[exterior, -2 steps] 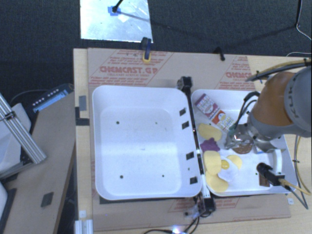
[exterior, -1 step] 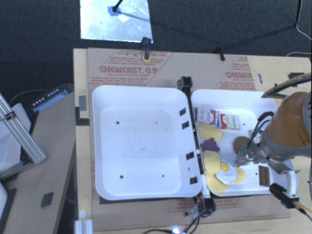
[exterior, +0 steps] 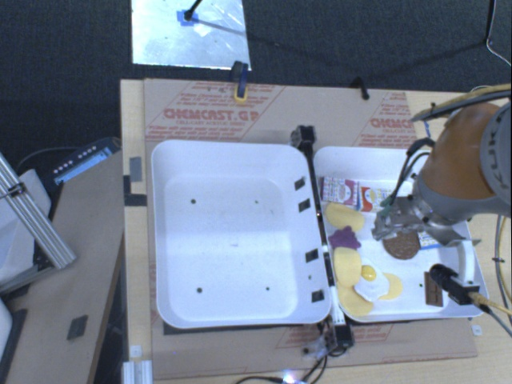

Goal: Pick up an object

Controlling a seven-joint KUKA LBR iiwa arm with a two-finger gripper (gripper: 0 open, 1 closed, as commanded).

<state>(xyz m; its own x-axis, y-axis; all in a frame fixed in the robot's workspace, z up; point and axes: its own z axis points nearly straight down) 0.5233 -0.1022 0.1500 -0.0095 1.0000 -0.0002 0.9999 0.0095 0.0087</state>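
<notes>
Camera view: I hang low in the right-hand shallow white bin (exterior: 448, 309), over its clutter.
My jaws (exterior: 387, 226) (spread unreadable, I cannot tell) sit just left of the round brown disc (exterior: 402, 247), which touches my lower right side.

arm (exterior: 468, 162): grey, orange band above wrist, reaching in from the right over the right bin (exterior: 352, 160) | wrist: angled down-left | gripper (exterior: 387, 224): low over that bin's middle
</notes>
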